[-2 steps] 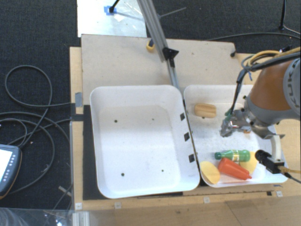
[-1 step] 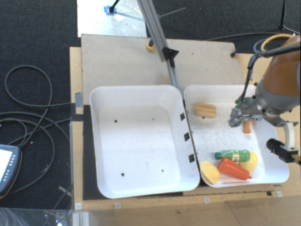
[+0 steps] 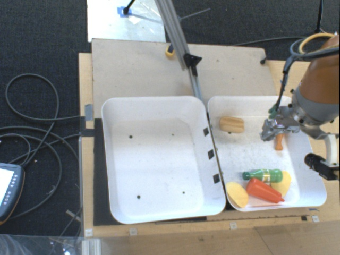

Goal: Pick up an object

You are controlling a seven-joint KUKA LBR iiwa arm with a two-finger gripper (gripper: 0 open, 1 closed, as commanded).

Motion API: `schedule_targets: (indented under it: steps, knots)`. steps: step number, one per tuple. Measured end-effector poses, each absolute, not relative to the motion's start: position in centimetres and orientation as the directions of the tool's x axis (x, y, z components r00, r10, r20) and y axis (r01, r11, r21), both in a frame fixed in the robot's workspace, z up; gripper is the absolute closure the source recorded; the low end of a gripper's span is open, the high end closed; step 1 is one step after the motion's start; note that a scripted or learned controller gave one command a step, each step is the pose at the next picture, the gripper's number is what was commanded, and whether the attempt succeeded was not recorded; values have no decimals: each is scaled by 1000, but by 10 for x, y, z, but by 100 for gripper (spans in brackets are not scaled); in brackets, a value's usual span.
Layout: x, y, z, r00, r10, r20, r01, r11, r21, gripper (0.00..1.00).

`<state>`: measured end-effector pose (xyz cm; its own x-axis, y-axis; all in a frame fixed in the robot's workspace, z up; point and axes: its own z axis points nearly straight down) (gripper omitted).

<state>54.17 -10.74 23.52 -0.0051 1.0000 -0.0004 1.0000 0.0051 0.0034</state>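
Lying just beneath the claw point(image 3: 272, 130), an orange stick point(image 3: 279, 142).

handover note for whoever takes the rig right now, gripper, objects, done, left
Gripper: over the right bin, upper right part, next to a small orange piece; no grasp can be confirmed.
Objects, all in the right bin: tan block at upper left; green bottle, red carrot and two yellow pieces near the front.
Done: nothing lifted.
Left: grasp one object and raise it.
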Motion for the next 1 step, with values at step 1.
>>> schedule_targets:
  steps: [1]
  knots:
    - [563, -47, 233, -12, 1000, 2, 1000, 12, 3, 100]
